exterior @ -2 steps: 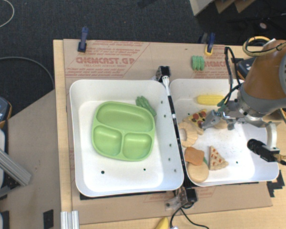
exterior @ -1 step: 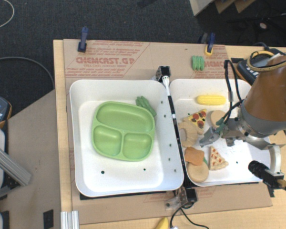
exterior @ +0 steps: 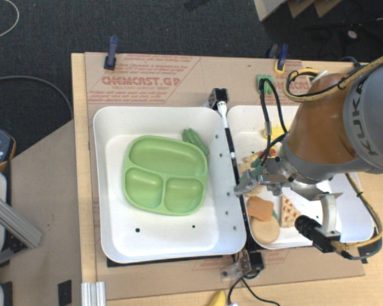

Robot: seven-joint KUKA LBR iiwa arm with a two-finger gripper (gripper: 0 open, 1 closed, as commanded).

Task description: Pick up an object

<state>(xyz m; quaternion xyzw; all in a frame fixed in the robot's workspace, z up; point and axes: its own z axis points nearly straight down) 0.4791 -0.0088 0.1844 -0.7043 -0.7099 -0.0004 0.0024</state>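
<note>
Tan round item [exterior: 265, 229] and pizza slice [exterior: 287, 210] lie at near end of right bin [exterior: 246, 123] — directly under arm [exterior: 335, 129]. Gripper [exterior: 258, 178] low by bin divider; finger state: cannot tell. Left bin [exterior: 108, 171] — green tray [exterior: 165, 174], approx. centre.

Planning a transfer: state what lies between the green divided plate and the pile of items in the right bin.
In the camera view, the bins' adjoining white rims separate the green divided plate from the pile.
</note>
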